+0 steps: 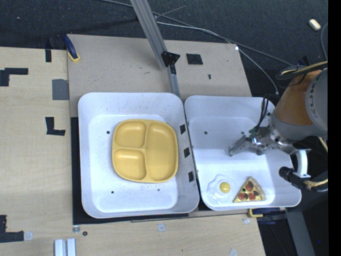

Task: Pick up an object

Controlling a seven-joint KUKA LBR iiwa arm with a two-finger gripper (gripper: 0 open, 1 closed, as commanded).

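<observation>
While my gripper (234, 150) hangs low over the middle of the right bin (224, 113), I see the fried egg toy (219, 188) and pizza slice toy (249, 191) lying side by side at that bin's near edge, apart from the fingers, with nothing between them; I cannot tell whether the claw is spread or closed. Across the divide, the left bin (96, 143) bears a yellow divided plate (145, 151)

my arm (318, 97): grey shell, rounded | my band (292, 106): broad, orange, above the wrist | my wrist (277, 135): grey metal, black cable (262, 113) along it | my claw (234, 150): slim grey metal fingers
</observation>
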